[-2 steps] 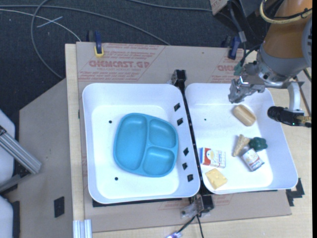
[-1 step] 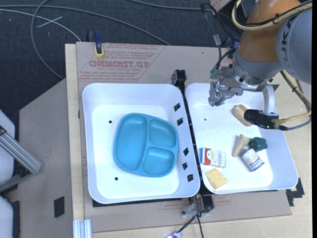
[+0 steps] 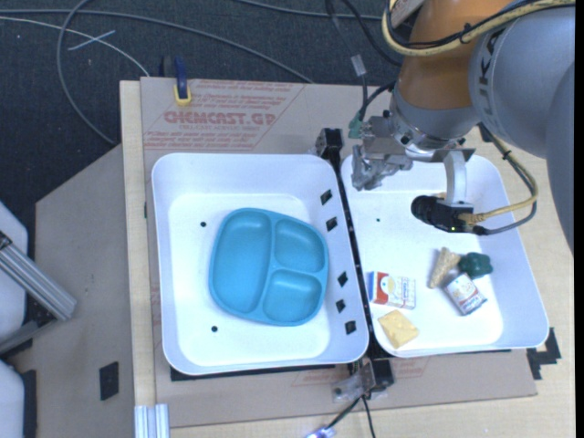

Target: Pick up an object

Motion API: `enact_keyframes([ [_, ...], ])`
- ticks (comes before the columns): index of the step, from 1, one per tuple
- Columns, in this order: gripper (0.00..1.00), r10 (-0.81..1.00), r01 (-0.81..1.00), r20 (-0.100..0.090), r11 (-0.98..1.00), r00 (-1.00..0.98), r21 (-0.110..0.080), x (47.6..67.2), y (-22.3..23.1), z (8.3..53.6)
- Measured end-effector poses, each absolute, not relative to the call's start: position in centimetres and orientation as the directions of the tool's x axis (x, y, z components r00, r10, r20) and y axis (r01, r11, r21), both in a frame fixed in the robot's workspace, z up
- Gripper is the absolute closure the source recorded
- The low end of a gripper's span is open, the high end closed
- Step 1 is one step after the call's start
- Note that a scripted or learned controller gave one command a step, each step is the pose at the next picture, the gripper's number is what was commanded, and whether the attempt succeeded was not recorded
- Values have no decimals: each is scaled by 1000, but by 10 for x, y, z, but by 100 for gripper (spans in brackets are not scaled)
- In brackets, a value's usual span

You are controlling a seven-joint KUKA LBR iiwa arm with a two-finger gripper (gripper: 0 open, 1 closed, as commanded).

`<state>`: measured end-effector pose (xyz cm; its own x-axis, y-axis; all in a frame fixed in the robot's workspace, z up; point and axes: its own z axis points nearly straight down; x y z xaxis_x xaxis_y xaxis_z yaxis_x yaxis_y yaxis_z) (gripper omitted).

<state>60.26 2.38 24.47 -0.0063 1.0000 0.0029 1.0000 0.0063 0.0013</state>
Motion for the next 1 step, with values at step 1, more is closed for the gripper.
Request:
enact_keyframes([
  [1,100,1000,1000,3,6,-6,0,612,86,242],
])
